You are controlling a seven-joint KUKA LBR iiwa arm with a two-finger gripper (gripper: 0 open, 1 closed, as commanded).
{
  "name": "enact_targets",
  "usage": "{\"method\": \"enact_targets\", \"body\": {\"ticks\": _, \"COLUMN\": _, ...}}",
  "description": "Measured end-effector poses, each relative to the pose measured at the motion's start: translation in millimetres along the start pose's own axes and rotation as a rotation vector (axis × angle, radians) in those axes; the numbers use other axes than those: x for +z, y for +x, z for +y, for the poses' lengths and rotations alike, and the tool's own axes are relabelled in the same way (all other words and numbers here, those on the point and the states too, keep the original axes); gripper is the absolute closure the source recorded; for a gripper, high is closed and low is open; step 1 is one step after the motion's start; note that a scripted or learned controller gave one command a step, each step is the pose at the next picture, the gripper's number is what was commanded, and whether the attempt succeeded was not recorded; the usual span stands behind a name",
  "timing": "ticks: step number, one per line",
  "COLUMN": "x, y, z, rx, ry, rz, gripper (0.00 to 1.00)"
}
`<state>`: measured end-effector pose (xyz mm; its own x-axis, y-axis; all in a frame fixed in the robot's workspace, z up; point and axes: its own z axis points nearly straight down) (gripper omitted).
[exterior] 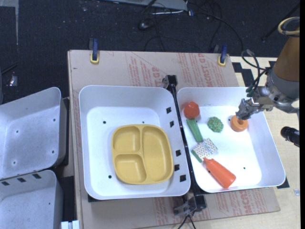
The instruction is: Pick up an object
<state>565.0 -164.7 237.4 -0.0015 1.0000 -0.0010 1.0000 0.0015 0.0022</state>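
Observation:
The right bin (267, 142) holds several small things. An orange ring-shaped piece (239, 124) lies at its upper right, and my gripper (244, 109) hangs directly over it, touching or nearly touching its top. A green bumpy ball (215, 124) sits left of that. Further left a red-headed piece with a green stem (192, 118) lies along the bin's left wall. A patterned white block (205, 149) and an orange-red cylinder (220, 172) rest lower in the bin.
The left bin (95, 128) carries a yellow three-compartment plate (142, 153). A black divider (180, 137) runs between the bins. White trays (29, 128) lie off the bench at the left. Yellow clamps (95, 56) hold the board's far edge.

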Motion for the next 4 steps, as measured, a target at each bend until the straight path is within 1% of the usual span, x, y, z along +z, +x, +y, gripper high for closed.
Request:
{"method": "enact_targets", "body": {"ticks": 1, "x": 10, "y": 53, "z": -7, "rx": -0.006, "ry": 0.005, "rz": 0.003, "gripper": 1.00}}
{"method": "enact_targets", "body": {"ticks": 2, "x": 5, "y": 111, "z": 1, "rx": -0.007, "ry": 0.002, "rz": 0.002, "gripper": 1.00}}
{"method": "enact_targets", "body": {"ticks": 3, "x": 14, "y": 164, "z": 4, "rx": -0.006, "ry": 0.004, "rz": 0.002, "gripper": 1.00}}
{"method": "enact_targets", "body": {"ticks": 4, "x": 2, "y": 215, "z": -1, "rx": -0.007, "ry": 0.002, "rz": 0.003, "gripper": 1.00}}
